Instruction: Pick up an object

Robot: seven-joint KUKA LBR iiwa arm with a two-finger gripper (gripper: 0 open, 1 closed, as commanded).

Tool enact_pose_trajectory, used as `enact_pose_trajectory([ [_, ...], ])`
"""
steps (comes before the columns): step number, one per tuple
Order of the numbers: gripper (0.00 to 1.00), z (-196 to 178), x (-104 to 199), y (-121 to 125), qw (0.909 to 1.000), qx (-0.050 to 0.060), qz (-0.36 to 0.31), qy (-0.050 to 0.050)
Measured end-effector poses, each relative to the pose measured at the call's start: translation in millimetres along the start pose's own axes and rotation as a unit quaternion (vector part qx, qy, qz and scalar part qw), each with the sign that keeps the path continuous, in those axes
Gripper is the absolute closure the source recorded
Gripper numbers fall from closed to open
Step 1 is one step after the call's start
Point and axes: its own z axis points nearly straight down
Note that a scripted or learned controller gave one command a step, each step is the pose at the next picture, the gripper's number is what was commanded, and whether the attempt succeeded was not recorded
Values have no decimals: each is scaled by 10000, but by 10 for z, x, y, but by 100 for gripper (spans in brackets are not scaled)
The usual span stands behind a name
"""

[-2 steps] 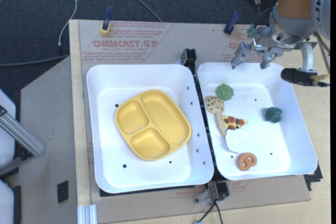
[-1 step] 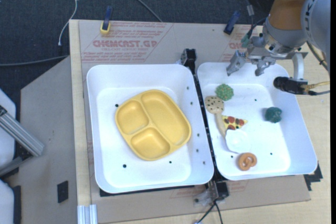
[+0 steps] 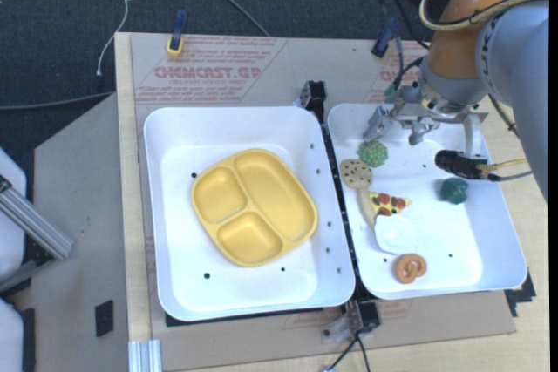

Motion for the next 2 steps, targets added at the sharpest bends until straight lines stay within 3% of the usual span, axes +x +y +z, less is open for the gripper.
enact_pose_trajectory([
  [1,100,-165,1,25,10000,-50,-2,-4],
  [2,100,-786,82,16,10000,-80,-11,-12],
])
